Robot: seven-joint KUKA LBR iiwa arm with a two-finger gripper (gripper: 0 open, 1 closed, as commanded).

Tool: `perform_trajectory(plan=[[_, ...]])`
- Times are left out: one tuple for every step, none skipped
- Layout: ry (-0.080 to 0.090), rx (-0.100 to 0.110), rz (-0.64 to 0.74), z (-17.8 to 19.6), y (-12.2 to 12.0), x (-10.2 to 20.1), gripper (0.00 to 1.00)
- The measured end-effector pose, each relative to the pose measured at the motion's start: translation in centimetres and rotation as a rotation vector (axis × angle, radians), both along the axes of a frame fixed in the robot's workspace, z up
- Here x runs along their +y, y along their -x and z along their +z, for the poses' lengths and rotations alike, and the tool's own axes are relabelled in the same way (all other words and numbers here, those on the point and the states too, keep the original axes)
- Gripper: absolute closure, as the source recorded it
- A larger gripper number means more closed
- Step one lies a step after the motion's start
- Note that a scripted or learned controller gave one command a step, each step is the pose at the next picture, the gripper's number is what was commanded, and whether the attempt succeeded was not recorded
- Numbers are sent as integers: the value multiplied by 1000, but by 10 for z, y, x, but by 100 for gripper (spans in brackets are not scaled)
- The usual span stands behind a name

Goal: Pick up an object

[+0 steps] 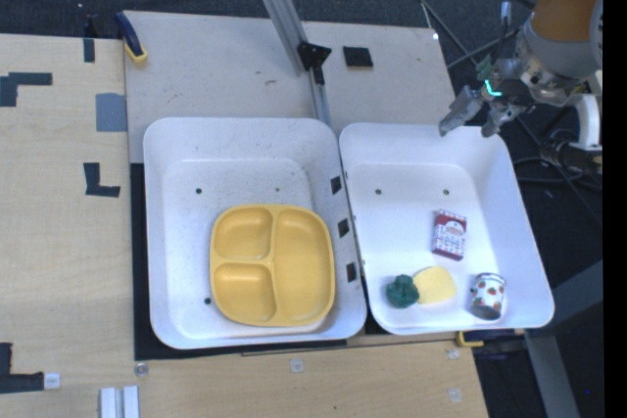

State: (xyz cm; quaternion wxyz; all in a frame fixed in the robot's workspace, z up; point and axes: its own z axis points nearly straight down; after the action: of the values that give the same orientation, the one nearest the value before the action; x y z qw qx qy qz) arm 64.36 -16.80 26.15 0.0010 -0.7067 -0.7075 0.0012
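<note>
We see the gripper point(472, 116) up over the far rim of the right bin point(519, 210), at about 2 o'clock. Its two fingers are spread apart and nothing is between them. Near that bin's 6 o'clock edge sit a red box point(450, 235), a yellow lump point(435, 286), a green toy point(401, 291) and a small can point(488, 296). The left bin point(167, 210) holds a yellow tray point(271, 263).

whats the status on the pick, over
Gripper above the right bin's far rim, fingers apart, holding nothing. Red box, yellow piece, green piece, small can untouched near the front. Path clear.
</note>
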Motion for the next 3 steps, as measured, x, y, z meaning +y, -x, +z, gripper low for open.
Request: perform_trajectory(plan=[[0,-2,0,1,0,0,0],[0,4,-1,-59,7,-5,0],[-1,4,0,-110,5,4,0]])
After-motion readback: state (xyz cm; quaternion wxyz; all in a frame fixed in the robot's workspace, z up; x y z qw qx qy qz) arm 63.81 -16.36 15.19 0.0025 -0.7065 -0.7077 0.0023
